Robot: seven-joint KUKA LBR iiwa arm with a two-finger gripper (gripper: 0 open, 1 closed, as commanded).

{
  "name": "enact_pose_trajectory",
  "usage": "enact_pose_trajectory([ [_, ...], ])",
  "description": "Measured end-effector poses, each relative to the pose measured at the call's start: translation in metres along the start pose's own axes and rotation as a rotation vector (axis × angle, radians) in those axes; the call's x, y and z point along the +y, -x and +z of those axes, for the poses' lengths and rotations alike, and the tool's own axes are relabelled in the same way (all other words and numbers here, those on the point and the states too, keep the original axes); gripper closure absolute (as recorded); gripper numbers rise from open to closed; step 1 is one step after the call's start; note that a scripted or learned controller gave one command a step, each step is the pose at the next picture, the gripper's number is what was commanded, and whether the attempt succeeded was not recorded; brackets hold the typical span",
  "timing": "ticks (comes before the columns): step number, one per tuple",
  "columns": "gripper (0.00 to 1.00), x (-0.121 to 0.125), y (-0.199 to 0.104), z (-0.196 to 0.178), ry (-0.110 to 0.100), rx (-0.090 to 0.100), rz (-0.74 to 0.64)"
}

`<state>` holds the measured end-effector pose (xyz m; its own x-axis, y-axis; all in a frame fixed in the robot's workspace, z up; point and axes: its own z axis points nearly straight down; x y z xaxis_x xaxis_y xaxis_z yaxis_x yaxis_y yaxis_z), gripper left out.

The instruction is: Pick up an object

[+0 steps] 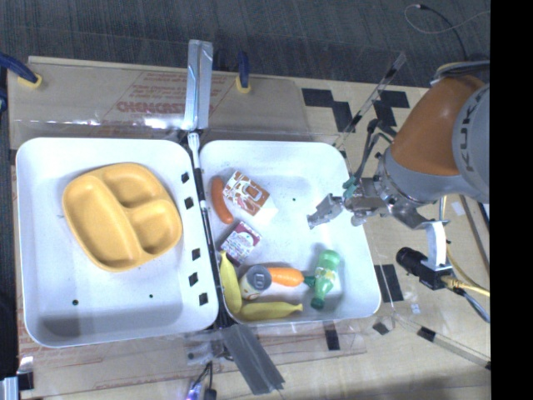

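Nearest the camera, along the right-hand white bin's [275, 152] front wall, lie two yellow bananas [250, 302], an orange carrot [287, 277] and a green plastic bottle [326, 277], crowded together, so grasping there is awkward. Farther back, my hand [325, 212] hovers over bare bin floor, holding nothing; I cannot tell its finger spread.

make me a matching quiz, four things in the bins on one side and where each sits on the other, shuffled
Things:
1. yellow divided plate
2. green bottle
3. banana
4. gripper

Places:
A. right bin's near edge, below the carrot
B. left bin
C. above the right bin's right side
D. right bin's near right corner

Pairs: 1-B, 2-D, 3-A, 4-C
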<state>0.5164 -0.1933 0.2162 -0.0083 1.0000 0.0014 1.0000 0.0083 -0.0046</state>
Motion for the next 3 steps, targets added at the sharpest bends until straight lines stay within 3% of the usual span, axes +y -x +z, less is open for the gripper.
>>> enact_pose_trajectory([
  [1, 0.0, -0.014, 0.014, 0.111, -0.001, 0.0, 0.026],
  [2, 0.0, -0.014, 0.014, 0.11, 0.0, 0.0, 0.027],
  [3, 0.0, -0.039, -0.082, 0.125, 0.003, -0.001, -0.177],
])
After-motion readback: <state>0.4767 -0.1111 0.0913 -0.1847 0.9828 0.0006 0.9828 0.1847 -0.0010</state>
